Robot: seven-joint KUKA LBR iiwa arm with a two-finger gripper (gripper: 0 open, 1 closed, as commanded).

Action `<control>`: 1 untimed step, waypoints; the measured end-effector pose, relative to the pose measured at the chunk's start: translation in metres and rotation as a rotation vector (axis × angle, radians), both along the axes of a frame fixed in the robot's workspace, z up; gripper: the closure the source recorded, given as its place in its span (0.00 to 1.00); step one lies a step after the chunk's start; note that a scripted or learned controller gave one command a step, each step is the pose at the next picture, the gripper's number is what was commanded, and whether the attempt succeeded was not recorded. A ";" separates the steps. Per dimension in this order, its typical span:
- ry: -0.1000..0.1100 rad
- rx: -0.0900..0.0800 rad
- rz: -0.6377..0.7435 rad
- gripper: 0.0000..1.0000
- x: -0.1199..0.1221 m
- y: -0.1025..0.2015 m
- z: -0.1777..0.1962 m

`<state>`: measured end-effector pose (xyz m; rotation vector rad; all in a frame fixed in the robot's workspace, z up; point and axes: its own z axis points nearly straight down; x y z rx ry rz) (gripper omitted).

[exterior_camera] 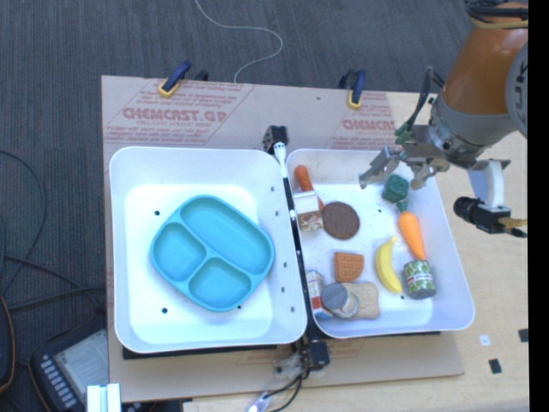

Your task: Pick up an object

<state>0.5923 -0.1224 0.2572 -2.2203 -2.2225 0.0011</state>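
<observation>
Green object (395, 187) sits between our gripper's (396, 176) spread fingers, seemingly not clamped; the carrot (412, 234) lies just below it in the right bin (453, 256).

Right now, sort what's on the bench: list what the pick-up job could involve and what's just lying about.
Job:
gripper, over the right bin
green object just under it
carrot
banana
brown disc
green can
cracker

Lying about:
blue divided plate in the left bin
two clamps
white cable
</observation>
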 end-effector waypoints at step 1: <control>0.003 0.001 -0.001 0.00 -0.009 -0.022 -0.139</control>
